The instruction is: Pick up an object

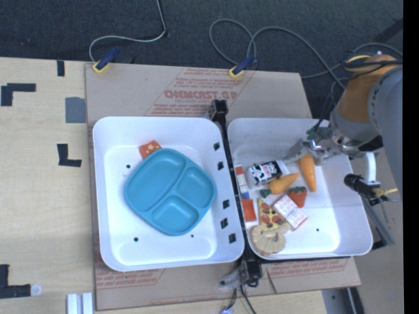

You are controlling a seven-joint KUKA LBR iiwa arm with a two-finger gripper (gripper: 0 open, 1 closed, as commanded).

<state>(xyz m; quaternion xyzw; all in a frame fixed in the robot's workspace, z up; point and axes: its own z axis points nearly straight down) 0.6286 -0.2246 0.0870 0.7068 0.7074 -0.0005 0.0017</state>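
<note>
Over the right bin [340, 237], near its upper right corner, the hand [313, 146] hangs just above an upright carrot [308, 173]; whether it is open or closed cannot be told. Just left of that carrot lies a second carrot [283, 184], tilted, with a black-and-white milk carton [264, 171] above it and a strawberry [298, 195] below. A small white-and-red box [289, 212] and a pizza slice [269, 217] lie lower still. Well left of the carrot, the left bin [108, 241] holds a blue divided plate [170, 191].
</note>
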